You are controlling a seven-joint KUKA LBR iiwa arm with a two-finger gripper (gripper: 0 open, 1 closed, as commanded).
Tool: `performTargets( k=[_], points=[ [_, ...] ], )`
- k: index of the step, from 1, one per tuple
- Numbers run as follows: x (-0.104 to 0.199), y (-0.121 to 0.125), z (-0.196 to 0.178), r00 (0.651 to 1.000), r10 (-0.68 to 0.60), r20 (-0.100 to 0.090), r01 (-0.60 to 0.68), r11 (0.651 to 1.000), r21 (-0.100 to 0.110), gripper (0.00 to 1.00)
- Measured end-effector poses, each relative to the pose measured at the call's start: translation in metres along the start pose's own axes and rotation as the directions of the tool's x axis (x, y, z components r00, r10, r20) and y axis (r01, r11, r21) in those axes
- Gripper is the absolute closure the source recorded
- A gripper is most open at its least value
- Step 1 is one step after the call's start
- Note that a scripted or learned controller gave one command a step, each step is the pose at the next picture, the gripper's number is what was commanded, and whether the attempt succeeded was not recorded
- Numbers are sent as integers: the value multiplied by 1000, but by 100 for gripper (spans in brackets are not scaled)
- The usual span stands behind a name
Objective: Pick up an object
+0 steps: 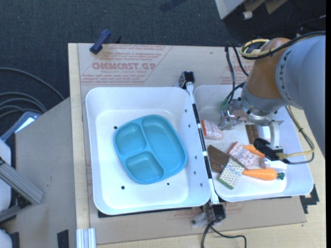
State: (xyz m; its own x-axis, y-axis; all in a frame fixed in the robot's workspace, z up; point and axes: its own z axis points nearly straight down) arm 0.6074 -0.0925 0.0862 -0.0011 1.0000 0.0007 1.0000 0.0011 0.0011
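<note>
1. Camera view: the tool (252, 123) hangs over the right bin (295, 187), centre-right of frame; I cannot tell its state.
2. Just below lies the carrot (260, 174), probably light, stiff and smooth; best taken across its thick middle.
3. Left bin (98, 138) holds a blue tray (149, 148).

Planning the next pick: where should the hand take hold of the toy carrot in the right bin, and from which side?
Probably across the middle of the toy carrot, coming straight down. It lies flat and lengthwise across the right bin, green top toward the right wall, its long sides free. The patterned packets crowd its pointed end, so stay off that tip.
</note>
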Motion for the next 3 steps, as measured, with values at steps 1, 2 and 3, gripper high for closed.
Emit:
performTargets(
  k=[1,2,3],
  points=[
    [-45,-46,-11,1000,2,0,-2,1000,4,0],
    [-2,20,-13,1000,1,1,-1,1000,0,0],
    [-55,-17,-1,1000,1,0,-1,1000,3,0]
  ],
)
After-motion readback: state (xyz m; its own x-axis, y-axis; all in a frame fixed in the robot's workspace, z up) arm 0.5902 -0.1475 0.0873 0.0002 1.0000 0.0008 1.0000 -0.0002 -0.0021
